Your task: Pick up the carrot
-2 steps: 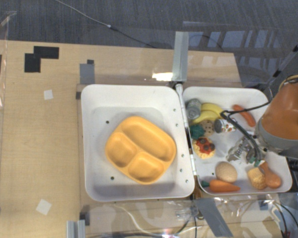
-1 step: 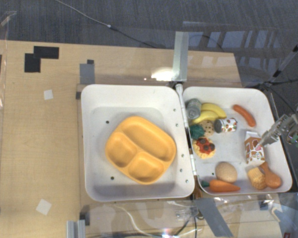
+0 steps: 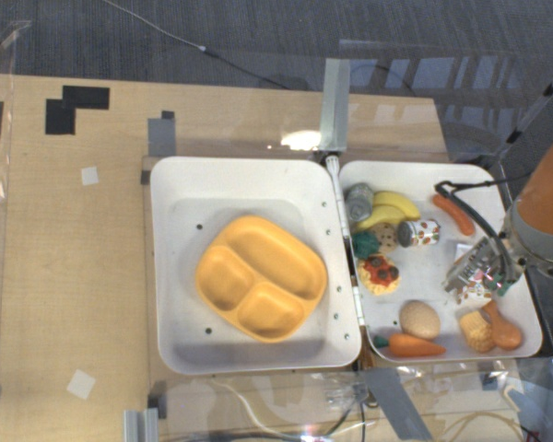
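We see the carrot (image 3: 416, 345) lying in the right bin (image 3: 533, 339), not yet grasped. The gripper (image 3: 476, 277) hovers nearby; we cannot tell its state.

Both bins are white, the left bin (image 3: 166, 247) with a yellow divided plate (image 3: 261, 276) in it, all on a pale wood surface (image 3: 64, 274) with black squares. The right bin (image 3: 525, 339) has an orange carrot (image 3: 415, 345), yellow bananas (image 3: 392, 210), a red-orange sausage (image 3: 455, 214) and a tan egg (image 3: 419, 319). The arm (image 3: 546, 212) is grey with an orange band.
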`<state>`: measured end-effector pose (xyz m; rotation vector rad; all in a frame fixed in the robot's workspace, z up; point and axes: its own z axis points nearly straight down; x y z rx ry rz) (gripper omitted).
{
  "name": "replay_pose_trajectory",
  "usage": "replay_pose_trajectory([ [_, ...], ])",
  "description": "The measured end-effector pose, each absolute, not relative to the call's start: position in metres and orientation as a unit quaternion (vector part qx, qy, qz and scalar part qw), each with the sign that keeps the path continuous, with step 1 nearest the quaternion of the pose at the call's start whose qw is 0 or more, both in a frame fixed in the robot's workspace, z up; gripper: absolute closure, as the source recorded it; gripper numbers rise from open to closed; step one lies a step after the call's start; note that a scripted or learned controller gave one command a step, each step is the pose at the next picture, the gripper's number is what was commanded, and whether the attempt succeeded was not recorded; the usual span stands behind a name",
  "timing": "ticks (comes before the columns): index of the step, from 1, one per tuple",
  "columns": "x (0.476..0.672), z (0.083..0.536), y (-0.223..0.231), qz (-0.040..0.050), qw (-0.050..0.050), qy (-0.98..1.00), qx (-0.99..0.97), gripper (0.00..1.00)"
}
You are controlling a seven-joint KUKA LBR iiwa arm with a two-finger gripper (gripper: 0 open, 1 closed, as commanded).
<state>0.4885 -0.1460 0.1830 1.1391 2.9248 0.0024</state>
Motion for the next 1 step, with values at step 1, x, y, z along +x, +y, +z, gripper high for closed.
replay_pose_trajectory([
  [1,0.4898,0.2346,-0.133,0.002,0.005,0.849,0.529,1.0],
])
